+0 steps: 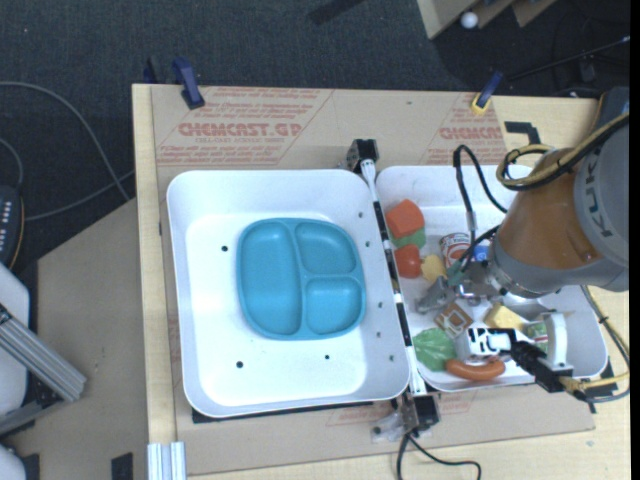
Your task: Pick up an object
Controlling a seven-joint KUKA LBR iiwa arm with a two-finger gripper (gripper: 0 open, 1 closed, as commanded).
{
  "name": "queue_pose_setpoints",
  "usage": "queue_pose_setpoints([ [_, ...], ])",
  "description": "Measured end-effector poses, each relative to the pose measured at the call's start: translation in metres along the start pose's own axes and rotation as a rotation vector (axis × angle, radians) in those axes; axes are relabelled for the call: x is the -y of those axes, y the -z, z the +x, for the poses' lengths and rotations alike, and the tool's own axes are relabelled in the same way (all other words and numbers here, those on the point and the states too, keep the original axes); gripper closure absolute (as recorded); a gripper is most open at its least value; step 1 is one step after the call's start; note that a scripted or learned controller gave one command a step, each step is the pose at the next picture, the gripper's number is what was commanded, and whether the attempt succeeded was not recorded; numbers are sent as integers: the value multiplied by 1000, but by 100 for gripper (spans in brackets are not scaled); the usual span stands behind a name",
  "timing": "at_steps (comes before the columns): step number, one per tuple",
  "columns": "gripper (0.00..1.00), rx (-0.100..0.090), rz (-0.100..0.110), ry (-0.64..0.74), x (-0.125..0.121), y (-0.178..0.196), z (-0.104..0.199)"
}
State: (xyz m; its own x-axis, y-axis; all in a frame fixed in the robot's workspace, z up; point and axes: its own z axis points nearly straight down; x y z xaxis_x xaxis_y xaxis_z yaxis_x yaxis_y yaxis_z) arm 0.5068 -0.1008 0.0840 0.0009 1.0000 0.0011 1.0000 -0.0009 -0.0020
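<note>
The right bin (440,180) holds several small things. An orange block (405,217) lies at its left, with a red piece (407,260) and a yellow piece (432,266) just below. A green thing (433,346) and a red-orange sausage (478,370) lie at the front. A small can (457,246) sits mid-bin. My gripper (445,296) is low in the bin among these things, just below the yellow piece and above a small brown-and-white item (452,319). The wrist hides what lies under it.
The left bin (200,298) carries a blue divided plate (298,275). A black-and-white divider clip (362,153) sits between the bins at the back. The arm (550,238) covers the right half of the right bin. A pale yellow thing (505,316) peeks out beneath the wrist.
</note>
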Motion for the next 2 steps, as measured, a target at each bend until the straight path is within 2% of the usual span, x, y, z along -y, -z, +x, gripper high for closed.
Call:
queue_pose_setpoints([
  [1, 0, 0, -1, 0, 28, 0, -1],
  [2, 100, 0, -5, 0, 26, 11, -1],
])
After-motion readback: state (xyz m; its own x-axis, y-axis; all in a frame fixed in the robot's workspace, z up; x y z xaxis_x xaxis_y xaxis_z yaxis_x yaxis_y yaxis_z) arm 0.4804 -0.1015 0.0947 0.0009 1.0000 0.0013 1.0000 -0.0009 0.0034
